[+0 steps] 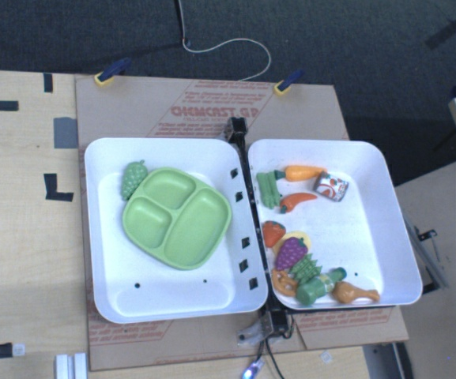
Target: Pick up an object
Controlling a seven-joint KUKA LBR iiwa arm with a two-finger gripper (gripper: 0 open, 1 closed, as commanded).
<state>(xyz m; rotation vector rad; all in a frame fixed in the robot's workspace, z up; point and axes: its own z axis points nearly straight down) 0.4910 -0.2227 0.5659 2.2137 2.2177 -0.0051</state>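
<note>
The right bin [370, 235] holds several toy foods along its left side: an orange carrot [303, 173], a small red and white can [330, 186], green beans [268, 189], an orange-red chili [297, 201], a red tomato [273, 233], purple grapes [289, 253], a green leafy vegetable [307, 268], a green cucumber [319, 287] and an orange-brown drumstick [354, 294]. In the left bin [105, 212] a green divided plate [177, 218] lies flat, with a green bunch of grapes [133, 178] at its upper left.
Both bins rest on a cardboard sheet [204, 109] held by blue and yellow clamps [113, 71]. A white cable [228, 50] loops over the dark floor behind. Wooden bench surface lies to the left [22, 235].
</note>
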